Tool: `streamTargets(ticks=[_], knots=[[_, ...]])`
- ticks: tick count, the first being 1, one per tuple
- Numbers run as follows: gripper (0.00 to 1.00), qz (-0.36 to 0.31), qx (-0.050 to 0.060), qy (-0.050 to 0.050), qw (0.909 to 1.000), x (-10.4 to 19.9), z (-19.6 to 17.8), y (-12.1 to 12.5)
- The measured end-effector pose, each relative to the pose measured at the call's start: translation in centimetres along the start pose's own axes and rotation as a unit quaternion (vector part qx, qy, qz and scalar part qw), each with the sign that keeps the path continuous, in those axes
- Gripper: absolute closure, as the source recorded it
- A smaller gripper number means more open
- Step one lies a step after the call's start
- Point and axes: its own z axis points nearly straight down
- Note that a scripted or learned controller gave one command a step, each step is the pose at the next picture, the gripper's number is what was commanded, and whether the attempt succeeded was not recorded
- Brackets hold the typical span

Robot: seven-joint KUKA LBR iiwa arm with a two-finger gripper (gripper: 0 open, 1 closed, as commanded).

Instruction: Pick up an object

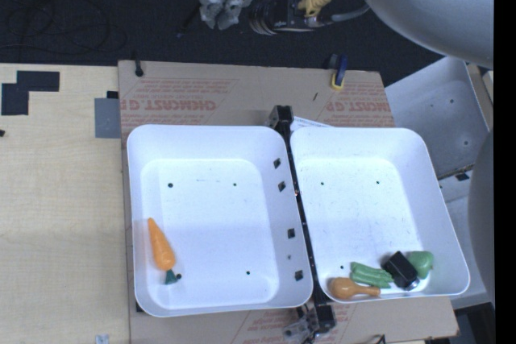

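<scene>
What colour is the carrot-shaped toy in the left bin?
Orange, with a small green top, seen in the camera view.

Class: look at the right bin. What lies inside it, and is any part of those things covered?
In the right bin, at its near corner: an orange pear-shaped toy, a green pod, a black block and a green piece. The block overlaps the green things, hiding parts of them.

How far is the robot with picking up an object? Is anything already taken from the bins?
Nothing looks done yet. The gripper hangs high above the back of the bench, away from both bins, with nothing between its fingers. The carrot lies in the left bin; the orange pear-shaped toy, green pod and black block lie in the right bin. Approach, grasp and lift are all left.
</scene>
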Motion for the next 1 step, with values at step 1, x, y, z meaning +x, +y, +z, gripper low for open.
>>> streamTargets(ticks=[1], knots=[[1.00, 0.000, 0.000, 0.000, 1.0000, -0.01, -0.05, 0.01]])
